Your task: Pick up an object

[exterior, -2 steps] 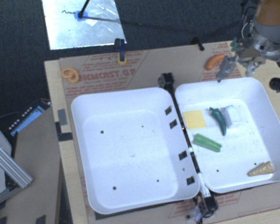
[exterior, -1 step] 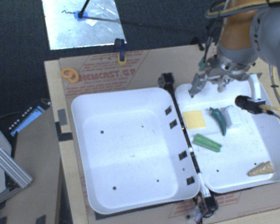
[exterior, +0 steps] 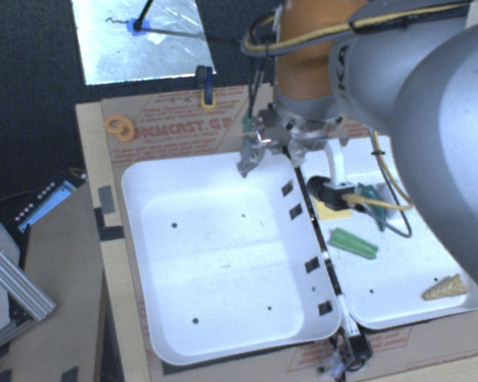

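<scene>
My gripper (exterior: 269, 163) hangs over the far end of the divider between the two bins, above the left bin's (exterior: 223, 259) back right corner. Its fingers (exterior: 245, 163) stand apart with nothing between them, so it is open. In the right bin (exterior: 396, 291) a green oblong block (exterior: 353, 242) lies near the divider, in front of the gripper. A tan, lumpy object (exterior: 443, 289) rests at that bin's front right. A thin teal item (exterior: 382, 209) lies behind the green block, partly hidden by the arm.
The grey arm (exterior: 441, 111) covers the right bin's back and right side. A cardboard sheet (exterior: 176, 128) lies under both bins. A raised divider with black clips (exterior: 315, 236) runs between the bins.
</scene>
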You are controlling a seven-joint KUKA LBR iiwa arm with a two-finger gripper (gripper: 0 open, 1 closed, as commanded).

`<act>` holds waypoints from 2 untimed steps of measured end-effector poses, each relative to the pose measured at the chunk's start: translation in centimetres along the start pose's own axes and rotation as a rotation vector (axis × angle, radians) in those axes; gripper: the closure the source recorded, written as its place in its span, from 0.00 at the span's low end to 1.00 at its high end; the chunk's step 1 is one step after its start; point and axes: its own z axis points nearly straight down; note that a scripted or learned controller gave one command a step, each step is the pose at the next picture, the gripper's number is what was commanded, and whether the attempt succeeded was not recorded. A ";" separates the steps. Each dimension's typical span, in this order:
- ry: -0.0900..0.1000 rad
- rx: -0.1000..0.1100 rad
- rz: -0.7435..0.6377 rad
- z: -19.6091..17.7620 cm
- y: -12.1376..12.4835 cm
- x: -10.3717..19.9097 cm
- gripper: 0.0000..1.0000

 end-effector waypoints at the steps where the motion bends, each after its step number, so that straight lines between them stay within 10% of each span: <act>1: -0.006 0.008 0.010 10.7 0.9 5.4 0.00; 2: -0.006 -0.001 0.014 9.0 1.2 5.1 1.00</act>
